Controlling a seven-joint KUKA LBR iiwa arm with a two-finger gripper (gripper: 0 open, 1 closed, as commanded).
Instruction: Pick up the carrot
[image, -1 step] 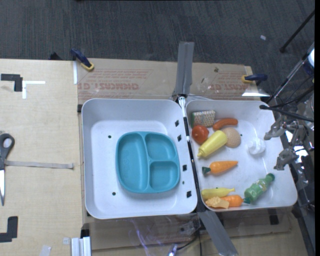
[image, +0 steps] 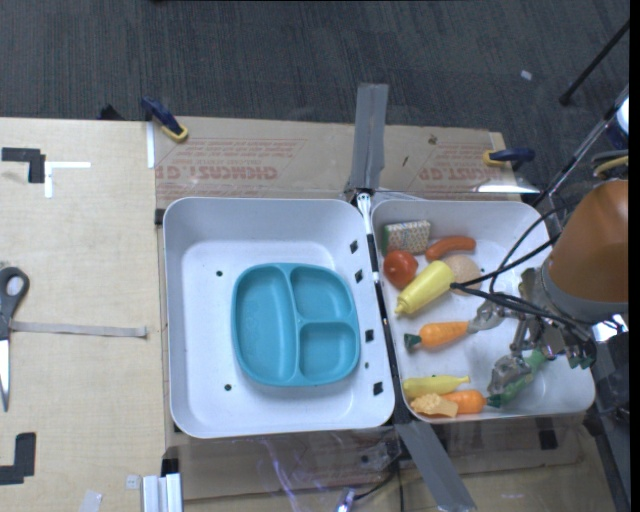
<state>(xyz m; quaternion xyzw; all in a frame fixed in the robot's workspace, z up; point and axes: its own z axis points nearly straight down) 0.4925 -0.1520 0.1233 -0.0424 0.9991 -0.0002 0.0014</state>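
Note:
The carrot, orange with a small green top at its left end, lies in the middle of the right bin. My gripper hangs just right of it, low over the bin floor. It is open: one metal finger is close to the carrot's right tip and the other points toward the bin's front. Nothing sits between the fingers. The carrot is not held.
Around the carrot lie a yellow corn cob, a tomato, a red sausage, a yellow banana, an orange piece and a green item. A teal divided plate sits in the left bin.

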